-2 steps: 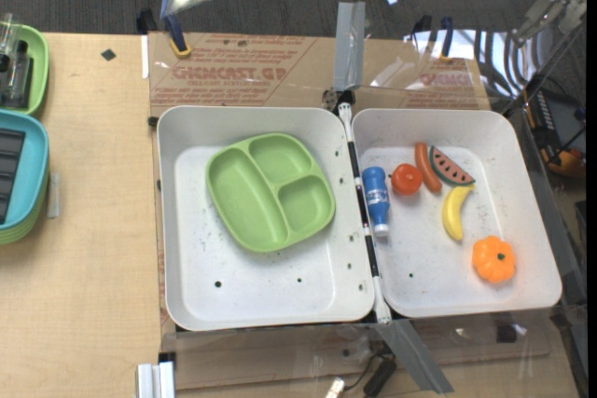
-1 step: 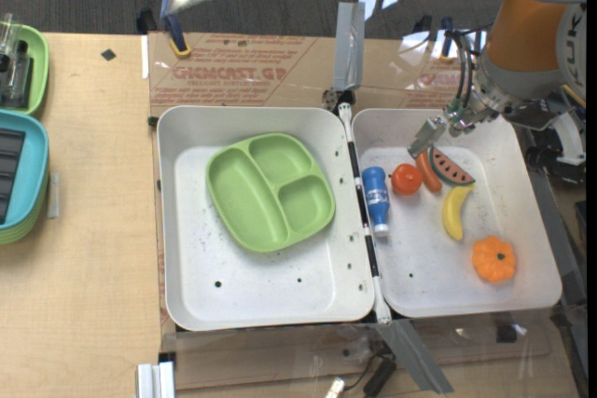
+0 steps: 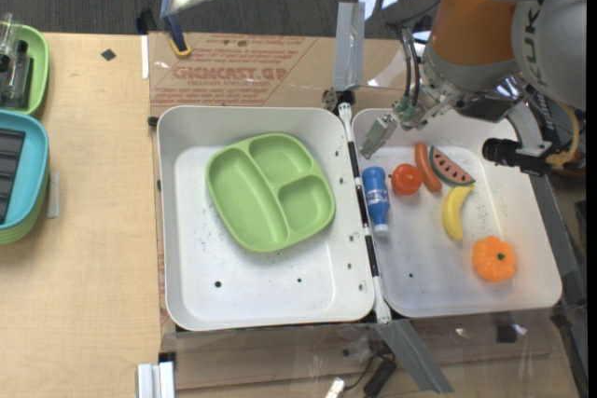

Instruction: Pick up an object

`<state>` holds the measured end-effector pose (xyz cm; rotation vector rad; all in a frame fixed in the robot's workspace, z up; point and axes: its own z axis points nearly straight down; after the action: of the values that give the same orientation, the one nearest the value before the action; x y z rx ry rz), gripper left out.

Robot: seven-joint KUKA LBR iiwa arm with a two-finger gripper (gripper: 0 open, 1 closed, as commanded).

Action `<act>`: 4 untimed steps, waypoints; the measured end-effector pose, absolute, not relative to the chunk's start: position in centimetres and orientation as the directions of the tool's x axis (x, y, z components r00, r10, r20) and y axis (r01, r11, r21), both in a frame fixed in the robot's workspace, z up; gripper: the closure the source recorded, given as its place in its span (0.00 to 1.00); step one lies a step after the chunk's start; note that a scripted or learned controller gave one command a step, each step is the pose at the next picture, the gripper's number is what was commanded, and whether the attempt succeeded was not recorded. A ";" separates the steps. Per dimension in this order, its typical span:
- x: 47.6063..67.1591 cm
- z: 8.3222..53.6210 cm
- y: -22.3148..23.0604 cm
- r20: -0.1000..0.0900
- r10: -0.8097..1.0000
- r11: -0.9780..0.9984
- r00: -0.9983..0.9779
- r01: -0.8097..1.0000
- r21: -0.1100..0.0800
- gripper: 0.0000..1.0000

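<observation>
The right bin (image 3: 522, 294) holds a blue bottle (image 3: 376, 198) lying along its left wall, a red tomato (image 3: 406, 179), a red sausage (image 3: 427, 166), a watermelon slice (image 3: 451, 168), a yellow banana (image 3: 454, 212) and an orange pumpkin (image 3: 493, 259). My gripper (image 3: 375, 138) hangs over the bin's back left corner, just above and behind the blue bottle, with nothing visibly in it. The tomato lies a little to its right and nearer the front.
The left bin (image 3: 187, 275) carries a green divided plate (image 3: 270, 191). A metal divider (image 3: 359, 200) runs between the bins. Cardboard (image 3: 242, 70) lies behind them. Green and blue trays (image 3: 19, 154) sit at the bench's far left.
</observation>
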<state>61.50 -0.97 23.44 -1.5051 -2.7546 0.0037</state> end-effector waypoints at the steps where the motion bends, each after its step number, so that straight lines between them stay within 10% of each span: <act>1: 56.6 22.0 9.1 0.003 0.729 0.684 -0.684 0.729 -0.005 0.00; 2: 58.0 12.0 19.7 0.002 0.713 0.701 -0.701 0.713 -0.006 0.00; 4: 54.2 32.2 22.9 0.001 0.160 0.987 -0.987 0.160 -0.001 0.00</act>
<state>54.23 22.86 32.20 -0.2528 -3.1305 0.0013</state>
